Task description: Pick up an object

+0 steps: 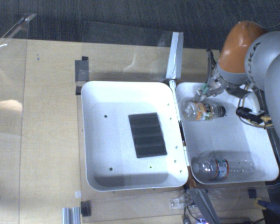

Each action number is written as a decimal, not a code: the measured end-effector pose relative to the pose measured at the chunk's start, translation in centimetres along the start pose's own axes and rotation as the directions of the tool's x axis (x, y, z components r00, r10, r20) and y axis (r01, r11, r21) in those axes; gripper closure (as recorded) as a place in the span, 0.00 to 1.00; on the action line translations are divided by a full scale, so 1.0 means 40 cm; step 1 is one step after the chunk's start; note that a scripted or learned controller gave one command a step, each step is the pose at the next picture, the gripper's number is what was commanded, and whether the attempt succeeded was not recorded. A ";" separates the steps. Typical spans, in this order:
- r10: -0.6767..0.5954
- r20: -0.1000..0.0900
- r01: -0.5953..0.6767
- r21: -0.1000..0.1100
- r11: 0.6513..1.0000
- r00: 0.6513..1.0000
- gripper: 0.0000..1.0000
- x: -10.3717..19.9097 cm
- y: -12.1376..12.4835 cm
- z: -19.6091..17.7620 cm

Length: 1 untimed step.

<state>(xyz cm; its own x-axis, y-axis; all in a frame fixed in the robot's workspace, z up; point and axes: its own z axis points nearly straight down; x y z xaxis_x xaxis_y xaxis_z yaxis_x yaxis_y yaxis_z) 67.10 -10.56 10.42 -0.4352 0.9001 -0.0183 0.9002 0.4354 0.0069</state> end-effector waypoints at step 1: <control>-0.622 -0.008 0.622 -0.012 0.783 0.783 1.00 0.077 0.036 -0.212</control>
